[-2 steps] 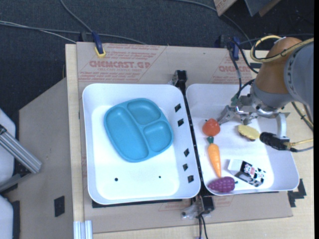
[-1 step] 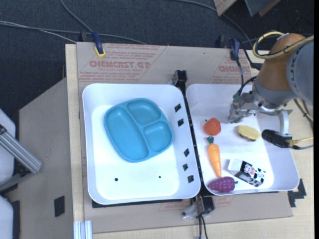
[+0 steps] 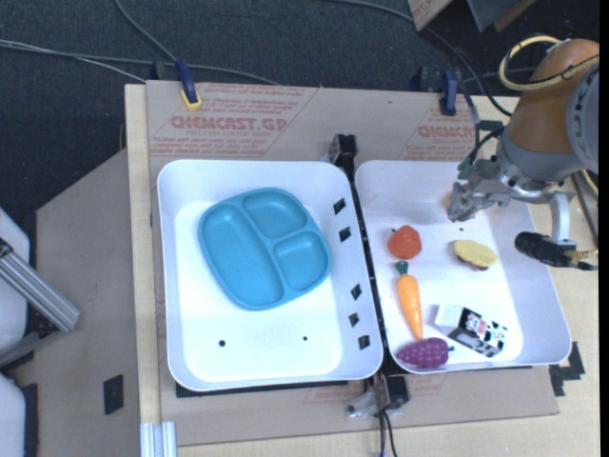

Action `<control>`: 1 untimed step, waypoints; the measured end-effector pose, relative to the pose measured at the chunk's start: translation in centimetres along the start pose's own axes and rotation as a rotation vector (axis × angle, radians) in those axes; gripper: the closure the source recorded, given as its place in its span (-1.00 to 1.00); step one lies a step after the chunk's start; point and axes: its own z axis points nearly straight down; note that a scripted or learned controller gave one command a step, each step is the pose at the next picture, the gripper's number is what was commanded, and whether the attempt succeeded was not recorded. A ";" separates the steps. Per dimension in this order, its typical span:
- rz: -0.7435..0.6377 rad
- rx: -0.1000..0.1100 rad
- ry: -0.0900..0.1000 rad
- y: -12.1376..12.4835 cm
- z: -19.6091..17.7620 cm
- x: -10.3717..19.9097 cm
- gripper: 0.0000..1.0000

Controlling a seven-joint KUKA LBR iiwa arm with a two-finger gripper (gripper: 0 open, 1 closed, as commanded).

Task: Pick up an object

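hand (image 3: pixel 463 208) up top of right bin (image 3: pixel 542 350), grip state can't tell tbh. yellow piece (image 3: pixel 474 253) closest, just below it, long axis roughly left-right.

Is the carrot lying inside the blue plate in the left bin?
No, the carrot lies in the right bin, while the blue plate sits in the left bin.

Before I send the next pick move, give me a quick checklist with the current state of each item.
1. Tool over the right bin, above bare floor at its far end: ok.
2. Nothing seen between the tool's tips: ok.
3. Potato lies apart from the tomato: ok.
4. Carrot tip close to the grapes; touching: cannot tell.
5. Black-and-white toy lies near the bin's front edge: ok.
6. Tool opening: cannot tell.
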 end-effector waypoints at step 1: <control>-0.001 -0.001 0.000 0.9 -4.6 0.0 1.00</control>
